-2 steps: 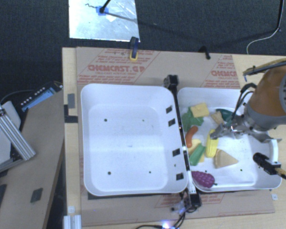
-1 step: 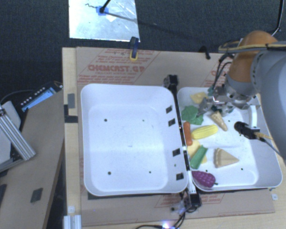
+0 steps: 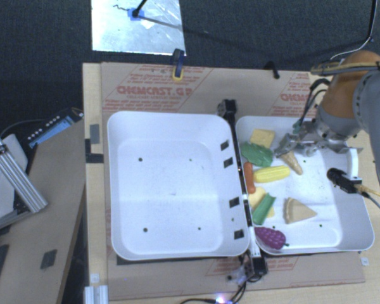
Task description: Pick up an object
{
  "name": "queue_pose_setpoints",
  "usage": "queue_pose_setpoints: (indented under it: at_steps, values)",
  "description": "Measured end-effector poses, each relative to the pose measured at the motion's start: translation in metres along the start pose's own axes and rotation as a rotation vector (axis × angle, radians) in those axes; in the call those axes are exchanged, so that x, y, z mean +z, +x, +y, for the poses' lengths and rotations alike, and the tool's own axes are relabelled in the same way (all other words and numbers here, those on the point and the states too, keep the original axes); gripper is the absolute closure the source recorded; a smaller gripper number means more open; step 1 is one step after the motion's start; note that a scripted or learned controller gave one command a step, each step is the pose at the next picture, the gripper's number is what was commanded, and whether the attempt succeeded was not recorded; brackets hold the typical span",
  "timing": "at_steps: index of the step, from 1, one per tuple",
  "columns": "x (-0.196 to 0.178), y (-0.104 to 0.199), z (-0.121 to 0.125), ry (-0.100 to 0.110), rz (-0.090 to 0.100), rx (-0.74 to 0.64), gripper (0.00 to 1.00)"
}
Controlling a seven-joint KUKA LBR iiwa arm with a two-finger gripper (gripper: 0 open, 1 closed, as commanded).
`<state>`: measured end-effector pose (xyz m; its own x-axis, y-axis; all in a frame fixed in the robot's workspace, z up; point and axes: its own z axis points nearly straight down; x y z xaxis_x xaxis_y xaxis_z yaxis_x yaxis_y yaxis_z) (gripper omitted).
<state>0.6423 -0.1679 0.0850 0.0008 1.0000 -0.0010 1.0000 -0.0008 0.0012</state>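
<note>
the arm (image 3: 361, 97) enters from the right edge, its grey body and orange band above the right bin (image 3: 351, 233), wrist angled down and to the left. the gripper (image 3: 290, 145) sits low over the upper middle of that bin, its tip close to a pale cone-shaped piece (image 3: 293, 163) and near the yellow corn (image 3: 272, 173). whether the fingers are spread or closed cannot be told at this angle, and nothing is seen between them. objects in the right bin: yellow block (image 3: 262, 137) at the top, green leafy piece (image 3: 256, 154), orange carrot (image 3: 249, 176) against the left wall, green pod (image 3: 264, 208), tan wedge (image 3: 297, 210), purple grapes (image 3: 270, 237) at the lower left. the left bin (image 3: 133, 144) lies beside it.
</note>
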Motion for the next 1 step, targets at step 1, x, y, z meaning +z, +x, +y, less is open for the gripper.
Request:
queue_pose_setpoints:
  at_steps: [1]
  values:
    - [0.0017,0.0667,0.0198,0.034,-0.005,0.005,0.0]
